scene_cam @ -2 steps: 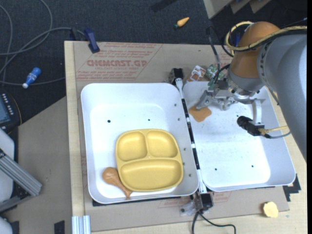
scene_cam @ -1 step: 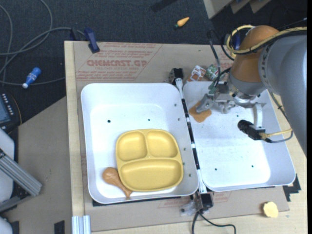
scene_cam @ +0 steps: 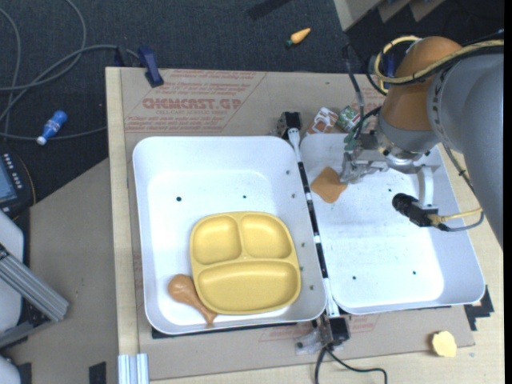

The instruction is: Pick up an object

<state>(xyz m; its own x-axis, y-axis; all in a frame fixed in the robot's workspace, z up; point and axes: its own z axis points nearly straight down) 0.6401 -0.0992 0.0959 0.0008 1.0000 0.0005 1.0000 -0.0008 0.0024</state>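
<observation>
The gripper (scene_cam: 350,169) sits low over the back left part of the right bin (scene_cam: 384,290), its metal fingers pointing toward the divide between the two bins; whether it is open or closed cannot be told from this angle. Just at its tip, touching or nearly touching, lies a flat brown piece (scene_cam: 327,186) on the bin floor, close against the left wall; nothing shows it clasped between the fingers. Above the gripper rise the orange band (scene_cam: 416,82) and the grey arm (scene_cam: 478,110), which cover the bin's back right corner, with yellow and black cables looping round the wrist. A black cable fitting (scene_cam: 412,207) hangs over the bin to the right of the gripper. Behind the bin's back edge lies a small crumpled packet (scene_cam: 334,119). The left bin (scene_cam: 160,214) holds a yellow divided plate (scene_cam: 243,262), three compartments, upright, and a tan drumstick-shaped toy (scene_cam: 189,293) tucked against its front left edge. On the bench front right lies a yellow lump (scene_cam: 443,343); on the dark floor, a blue bottle (scene_cam: 53,125) and an orange bit (scene_cam: 300,34).
</observation>
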